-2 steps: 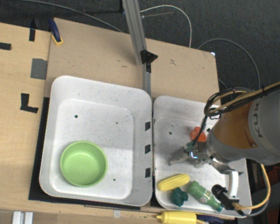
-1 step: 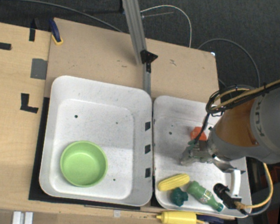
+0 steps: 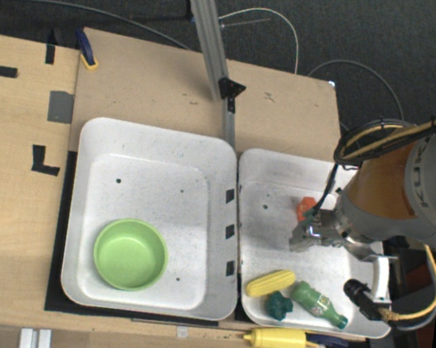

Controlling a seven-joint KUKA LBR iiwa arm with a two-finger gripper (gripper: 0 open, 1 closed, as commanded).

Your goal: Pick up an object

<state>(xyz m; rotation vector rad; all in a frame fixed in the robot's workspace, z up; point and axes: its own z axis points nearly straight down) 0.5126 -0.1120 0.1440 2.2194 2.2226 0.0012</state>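
My gripper (image 3: 303, 239) hangs over the middle of the right bin (image 3: 282, 178), reaching in from the right. A small orange-red object (image 3: 307, 207) lies just behind it, partly hidden by the wrist. At the bin's front lie a yellow corn cob (image 3: 269, 283), a dark green lump (image 3: 279, 306) and a green bottle (image 3: 318, 302). None of these is between the fingers as far as I can see.
The left bin (image 3: 156, 152) holds a light green bowl (image 3: 130, 254) at its front left. A yellow object (image 3: 279, 340) lies on the bench just in front of the right bin. A grey pole (image 3: 210, 27) slants in from the top.
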